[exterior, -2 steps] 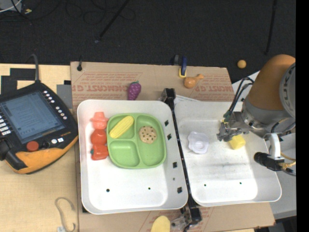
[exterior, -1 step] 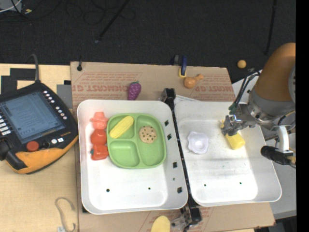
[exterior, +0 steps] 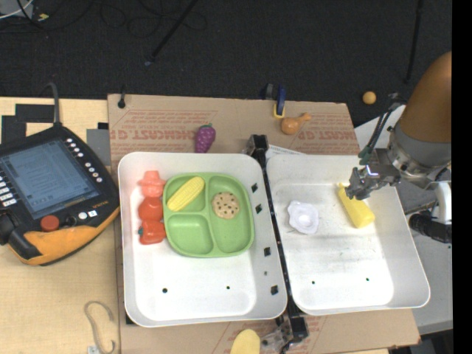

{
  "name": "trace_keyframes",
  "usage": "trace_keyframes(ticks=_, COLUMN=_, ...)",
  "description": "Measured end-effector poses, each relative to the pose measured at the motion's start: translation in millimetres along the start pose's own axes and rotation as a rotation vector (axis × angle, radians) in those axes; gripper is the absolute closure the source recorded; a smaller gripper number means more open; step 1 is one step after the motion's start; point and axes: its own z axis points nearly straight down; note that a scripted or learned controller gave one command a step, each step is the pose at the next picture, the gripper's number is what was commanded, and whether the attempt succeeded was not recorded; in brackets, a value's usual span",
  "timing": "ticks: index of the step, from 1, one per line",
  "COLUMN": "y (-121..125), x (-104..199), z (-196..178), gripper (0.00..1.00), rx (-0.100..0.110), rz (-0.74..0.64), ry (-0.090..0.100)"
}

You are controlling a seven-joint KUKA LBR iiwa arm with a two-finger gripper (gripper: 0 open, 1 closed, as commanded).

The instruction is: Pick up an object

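In the right bin (exterior: 383, 286) a yellow block (exterior: 357, 210) lies near the upper right, and a small white cup-like piece (exterior: 302, 217) sits left of it. My gripper (exterior: 359, 185) hangs over the top end of the yellow block, reaching in from the right. The left bin (exterior: 192, 290) holds a green divided plate (exterior: 209, 214) with a corn cob (exterior: 184, 192) and a cookie (exterior: 226, 205) in its compartments. A red toy figure (exterior: 151, 209) lies along the plate's left side.
A teach pendant (exterior: 48, 190) rests on the bench at the left. Behind the bins on the cardboard lie purple grapes (exterior: 205, 137) and an orange pear-like toy (exterior: 293, 123). A yellow object (exterior: 246, 341) sits at the front edge.
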Motion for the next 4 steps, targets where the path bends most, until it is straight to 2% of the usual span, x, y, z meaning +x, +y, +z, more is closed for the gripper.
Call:
trace_keyframes(ticks=1, y=15, x=46, z=-8, gripper=1.00, rx=0.001, rz=-0.004, ry=0.002)
trace_keyframes(ticks=2, y=27, x=97, z=6, gripper=1.00, rx=0.004, rz=-0.004, ry=0.002)
trace_keyframes(ticks=3, y=41, x=138, z=0, gripper=1.00, rx=0.001, rz=-0.003, ry=0.001)
trace_keyframes(ticks=4, y=66, x=186, z=-2, gripper=1.00, rx=0.000, rz=-0.003, ry=0.002)
